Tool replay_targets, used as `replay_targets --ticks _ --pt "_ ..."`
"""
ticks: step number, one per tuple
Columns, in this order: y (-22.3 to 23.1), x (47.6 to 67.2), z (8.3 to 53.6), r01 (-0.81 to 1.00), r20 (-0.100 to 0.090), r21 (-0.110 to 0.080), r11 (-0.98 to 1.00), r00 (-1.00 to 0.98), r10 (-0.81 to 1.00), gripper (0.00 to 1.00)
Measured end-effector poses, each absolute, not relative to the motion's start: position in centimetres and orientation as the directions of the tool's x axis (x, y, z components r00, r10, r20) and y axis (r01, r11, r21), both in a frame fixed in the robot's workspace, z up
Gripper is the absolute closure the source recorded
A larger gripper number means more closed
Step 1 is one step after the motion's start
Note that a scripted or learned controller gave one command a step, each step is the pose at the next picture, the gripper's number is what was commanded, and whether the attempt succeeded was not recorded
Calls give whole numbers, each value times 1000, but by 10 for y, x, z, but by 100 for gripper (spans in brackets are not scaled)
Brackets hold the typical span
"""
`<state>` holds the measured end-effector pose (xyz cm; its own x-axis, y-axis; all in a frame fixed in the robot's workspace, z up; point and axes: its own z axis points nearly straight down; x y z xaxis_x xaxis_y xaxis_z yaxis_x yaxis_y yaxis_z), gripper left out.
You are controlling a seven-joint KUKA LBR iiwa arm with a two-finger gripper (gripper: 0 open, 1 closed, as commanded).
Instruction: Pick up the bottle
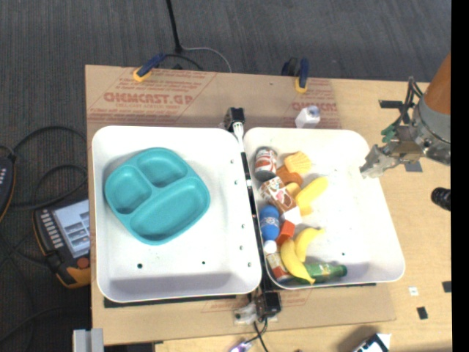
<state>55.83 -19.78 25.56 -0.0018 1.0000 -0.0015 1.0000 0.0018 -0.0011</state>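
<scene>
A: Status on the pick?

B: Nothing lifted yet. The bottle (323,272) is seen lying flat on the floor of the right bin (366,218), at the near edge, green w/ a dark cap end. A banana (294,259) is laid just beside it, prob. touching or partly over its left end.

A: And the gripper?

B: The gripper (372,162) is held at the far right rim of that bin, well apart from the bottle. Nothing is seen between its fingers. Whether the jaws are open or closed can't be told; they're too small and blurred from above.

A: Anything else in the way?

B: The rest of the pile is stacked along the bin's left wall: a can (264,162), a 2nd banana (311,193), a blue item (270,219), misc. small bits. The left bin (117,262) is taken up by a teal plate (157,194), not relevant.

A: So what's left?

B: Basically all of it, by the look. The approach, descent, grasp and lift are yet to be done. A travel toward the near edge is needed, and the banana could get caught in the grasp.
</scene>
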Motion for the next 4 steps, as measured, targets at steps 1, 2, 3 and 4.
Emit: replay_targets --ticks 1,2,3,4 --pt "-145 518 184 961 0 -1 277 -277 961 100" --pt "-106 484 249 978 0 0 209 -209 978 100" --pt "-106 484 258 978 -1 -1 209 -209 978 100" --pt "-106 485 268 978 -1 0 208 -208 978 100"
